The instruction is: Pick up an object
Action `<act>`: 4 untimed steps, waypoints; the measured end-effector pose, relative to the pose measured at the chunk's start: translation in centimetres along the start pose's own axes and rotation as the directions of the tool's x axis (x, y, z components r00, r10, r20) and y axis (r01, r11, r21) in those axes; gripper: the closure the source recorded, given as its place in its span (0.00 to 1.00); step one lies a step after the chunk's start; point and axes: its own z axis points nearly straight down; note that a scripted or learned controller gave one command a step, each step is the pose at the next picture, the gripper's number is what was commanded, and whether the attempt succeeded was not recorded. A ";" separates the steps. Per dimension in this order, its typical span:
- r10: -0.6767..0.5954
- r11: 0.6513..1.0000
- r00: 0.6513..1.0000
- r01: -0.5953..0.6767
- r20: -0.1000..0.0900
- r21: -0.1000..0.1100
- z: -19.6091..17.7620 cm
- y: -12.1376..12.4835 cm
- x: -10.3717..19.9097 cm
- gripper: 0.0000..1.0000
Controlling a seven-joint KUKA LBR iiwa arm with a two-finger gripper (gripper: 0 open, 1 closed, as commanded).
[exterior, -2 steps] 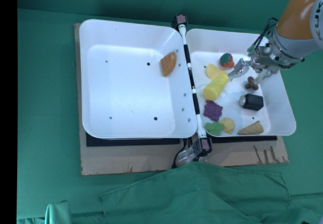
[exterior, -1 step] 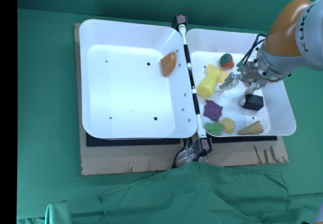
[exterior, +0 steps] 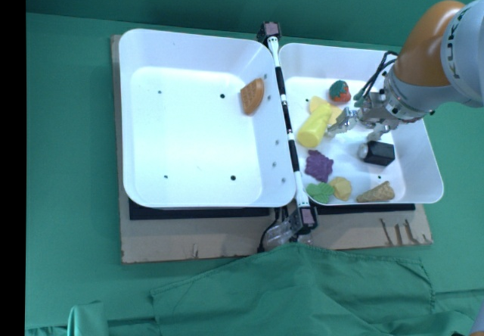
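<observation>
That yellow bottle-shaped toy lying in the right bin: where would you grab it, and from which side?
Probably its thick lower body, from straight above, squeezing across the short width. The yellow bottle-shaped toy lies on its side, slanted, and the divider between the bins sits close to its lower end, so a sideways approach looks cramped.

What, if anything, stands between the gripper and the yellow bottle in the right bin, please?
Nothing visible does. The gripper sits close beside the yellow bottle, on its right in the view. The strawberry lies behind that line and the purple piece in front of it, both clear of it.
</observation>
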 end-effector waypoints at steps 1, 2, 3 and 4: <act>0.004 1.000 1.000 -0.004 0.006 -0.010 -1.2 0.3 -0.3 1.00; -0.001 1.000 1.000 0.001 0.000 0.001 -5.7 0.4 -1.2 1.00; -0.002 1.000 1.000 0.002 0.001 -0.002 -12.2 0.7 -1.2 1.00; -0.002 1.000 1.000 0.002 0.001 -0.001 -17.7 1.0 -2.5 1.00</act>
